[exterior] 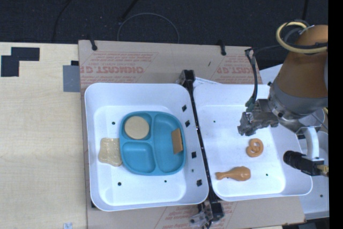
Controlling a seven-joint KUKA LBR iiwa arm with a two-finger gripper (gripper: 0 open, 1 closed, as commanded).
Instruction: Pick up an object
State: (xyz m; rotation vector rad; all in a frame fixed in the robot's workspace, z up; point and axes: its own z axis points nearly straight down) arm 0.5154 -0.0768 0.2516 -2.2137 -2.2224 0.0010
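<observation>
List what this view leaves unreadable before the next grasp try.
- Gripper: dark and small in the camera view; open or shut cannot be told.
- Arm: cut off by the right edge.
- Pale piece: its right side is hidden under the blue tray.

Hand (245,127) above right bin (225,110), near pretzel (255,147) and drumstick (235,174).

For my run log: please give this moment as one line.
gripper: above right bin, nothing visibly held | orange pretzel-shaped ring: lying in bin | tan plastic drumstick: lying in bin
</observation>
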